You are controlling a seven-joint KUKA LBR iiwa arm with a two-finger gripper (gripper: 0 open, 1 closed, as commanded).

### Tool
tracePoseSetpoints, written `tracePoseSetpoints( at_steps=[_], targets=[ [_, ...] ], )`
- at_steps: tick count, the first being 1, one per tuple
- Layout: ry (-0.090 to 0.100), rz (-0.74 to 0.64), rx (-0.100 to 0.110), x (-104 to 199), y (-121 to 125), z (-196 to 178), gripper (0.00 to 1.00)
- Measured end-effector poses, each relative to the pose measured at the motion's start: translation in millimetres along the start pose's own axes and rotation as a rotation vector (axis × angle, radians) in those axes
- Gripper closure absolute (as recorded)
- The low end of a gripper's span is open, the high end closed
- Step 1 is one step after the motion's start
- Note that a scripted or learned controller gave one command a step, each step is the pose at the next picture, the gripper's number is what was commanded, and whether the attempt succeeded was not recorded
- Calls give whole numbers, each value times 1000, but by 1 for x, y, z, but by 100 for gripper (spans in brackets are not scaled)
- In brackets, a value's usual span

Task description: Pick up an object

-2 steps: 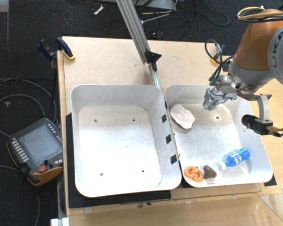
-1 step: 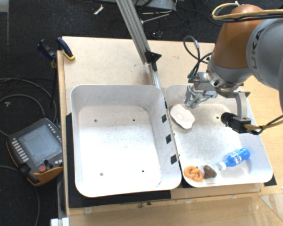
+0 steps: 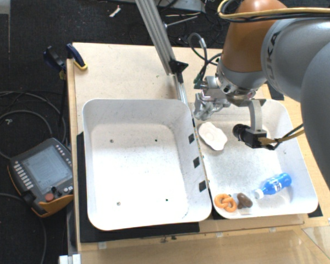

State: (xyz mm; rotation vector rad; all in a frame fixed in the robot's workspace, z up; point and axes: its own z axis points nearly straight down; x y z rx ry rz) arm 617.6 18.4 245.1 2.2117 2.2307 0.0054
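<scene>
Over the right bin (image 3: 297, 164), near its far left corner, the hand (image 3: 204, 110) hangs from the grey arm (image 3: 297, 54) with its orange band (image 3: 253, 29). Whether it is clenched or released cannot be told, and nothing can be seen held in it. Just below it and toward the near side lies a white lump (image 3: 213, 135) on the bin floor, close to the hand; whether they touch cannot be told. Along the near edge of the same bin sit an orange ring (image 3: 226, 202), a brown piece (image 3: 244, 201) touching or just beside it, and a blue bottle (image 3: 272, 185) lying on its side a little farther right. The left bin (image 3: 99, 114) sits beside it on the counter (image 3: 121, 65). A black part (image 3: 248, 135) hangs from the wrist over the right bin. On the floor to the left lies a pendant (image 3: 41, 175) with a grey screen.
</scene>
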Motion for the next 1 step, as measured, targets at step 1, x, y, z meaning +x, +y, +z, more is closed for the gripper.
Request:
tracePoseSetpoints(
  at_steps=[1],
  targets=[
    [0,0,2,64,7,8,100]
  ],
)
